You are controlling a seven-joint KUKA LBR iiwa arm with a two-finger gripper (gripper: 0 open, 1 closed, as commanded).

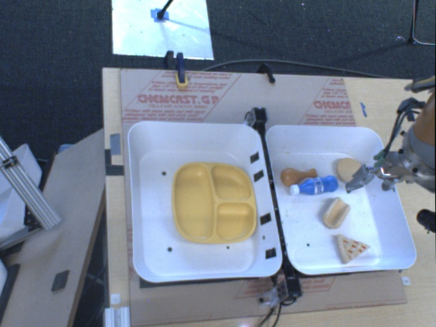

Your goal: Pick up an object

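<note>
Arm enters from right, wrist low, hand pointing left.

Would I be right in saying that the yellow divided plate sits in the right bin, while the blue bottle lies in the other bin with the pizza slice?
Not quite: the camera view shows the yellow divided plate in the left bin. The blue bottle and the pizza slice do share the other bin.

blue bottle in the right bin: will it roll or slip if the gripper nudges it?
Probably rolls: the bottle lies on its side, round-bodied. The drumstick touching it may block one direction. Its smooth plastic looks slippery, and it is likely light.
</note>
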